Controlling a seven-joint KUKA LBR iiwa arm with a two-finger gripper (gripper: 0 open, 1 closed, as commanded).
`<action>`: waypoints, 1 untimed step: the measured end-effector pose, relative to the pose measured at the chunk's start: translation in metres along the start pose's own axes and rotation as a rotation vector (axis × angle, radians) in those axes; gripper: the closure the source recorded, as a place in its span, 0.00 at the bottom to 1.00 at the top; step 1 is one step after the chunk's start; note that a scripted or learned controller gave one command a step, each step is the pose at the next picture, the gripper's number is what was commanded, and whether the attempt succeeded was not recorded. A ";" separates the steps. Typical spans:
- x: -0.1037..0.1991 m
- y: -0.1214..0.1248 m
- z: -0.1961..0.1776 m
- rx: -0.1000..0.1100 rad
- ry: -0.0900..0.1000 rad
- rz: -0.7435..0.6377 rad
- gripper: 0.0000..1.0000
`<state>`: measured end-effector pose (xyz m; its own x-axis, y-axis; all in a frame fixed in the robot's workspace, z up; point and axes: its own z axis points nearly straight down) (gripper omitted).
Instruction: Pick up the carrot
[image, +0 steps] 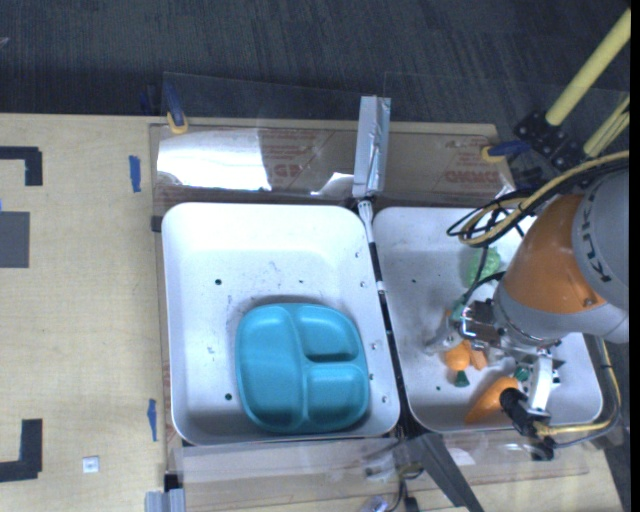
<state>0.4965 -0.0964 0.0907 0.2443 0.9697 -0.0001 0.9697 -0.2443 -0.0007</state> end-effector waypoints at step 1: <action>-0.001 0.000 -0.008 0.001 -0.001 0.002 1.00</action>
<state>0.4963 -0.0969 0.0985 0.2462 0.9692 -0.0011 0.9692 -0.2462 -0.0020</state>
